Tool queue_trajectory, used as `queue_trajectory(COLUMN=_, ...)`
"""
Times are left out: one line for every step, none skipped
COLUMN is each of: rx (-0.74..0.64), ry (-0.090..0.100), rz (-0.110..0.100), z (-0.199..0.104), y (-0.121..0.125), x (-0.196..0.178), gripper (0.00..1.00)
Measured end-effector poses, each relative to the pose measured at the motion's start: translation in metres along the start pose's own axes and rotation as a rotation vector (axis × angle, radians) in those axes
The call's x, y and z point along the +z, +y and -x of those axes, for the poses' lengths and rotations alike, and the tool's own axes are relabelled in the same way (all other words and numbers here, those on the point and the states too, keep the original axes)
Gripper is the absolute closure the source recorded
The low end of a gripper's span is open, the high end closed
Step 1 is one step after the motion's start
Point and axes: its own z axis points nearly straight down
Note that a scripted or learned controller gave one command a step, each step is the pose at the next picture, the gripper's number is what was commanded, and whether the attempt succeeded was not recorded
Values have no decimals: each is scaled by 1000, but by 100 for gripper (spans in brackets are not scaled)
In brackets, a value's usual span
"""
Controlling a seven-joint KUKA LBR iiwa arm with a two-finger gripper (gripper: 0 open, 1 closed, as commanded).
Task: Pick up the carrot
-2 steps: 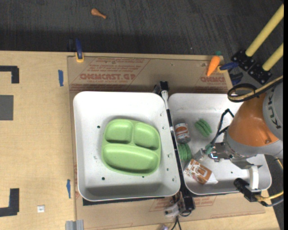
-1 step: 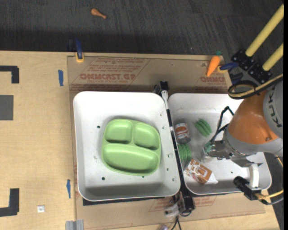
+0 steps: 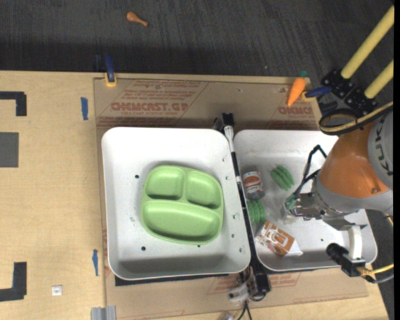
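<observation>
Reaching comes first, I think. My arm hangs over the right bin, and I cannot tell how my jaws stand. The carrot lies outside that bin, just past its far rim, on the brown board. Next I must move out over it and go down. Red letters on the board say CHEMCAST.

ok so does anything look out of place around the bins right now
Yes. The carrot lies outside both bins, on the cardboard behind the right bin, while the gripper is down inside that bin. A small orange object also lies on the dark floor beyond the bench.
</observation>
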Motion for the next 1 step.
queue_trajectory(rx=0, ry=-1, rz=2, z=0, y=1, x=-10, gripper=100)
